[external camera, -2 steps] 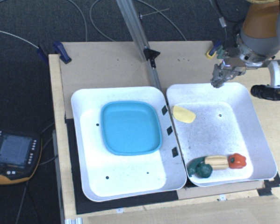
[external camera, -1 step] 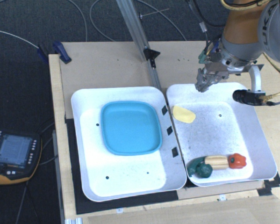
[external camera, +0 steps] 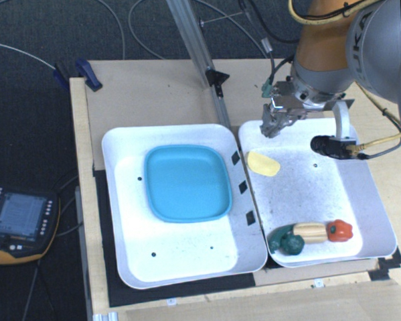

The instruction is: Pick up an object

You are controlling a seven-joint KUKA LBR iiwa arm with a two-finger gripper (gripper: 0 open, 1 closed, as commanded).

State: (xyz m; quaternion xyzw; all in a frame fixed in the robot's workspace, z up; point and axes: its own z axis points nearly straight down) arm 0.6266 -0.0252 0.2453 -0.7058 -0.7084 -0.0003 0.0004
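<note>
Above the right bin's (external camera: pixel 363 201) far edge hangs the gripper (external camera: pixel 274 127), nothing visibly held, while the nearest thing, a yellow piece (external camera: pixel 263 164), lies just below-left of it in this view, its long axis slanting down to the right.

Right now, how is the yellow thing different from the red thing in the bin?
The yellow thing is pale, flattish and lies alone near the far end of the right bin, close below the gripper. The red thing is bright, rounder and sits at the near end, touching a tan piece beside a green piece. Both are small and lie in the same bin.
</note>
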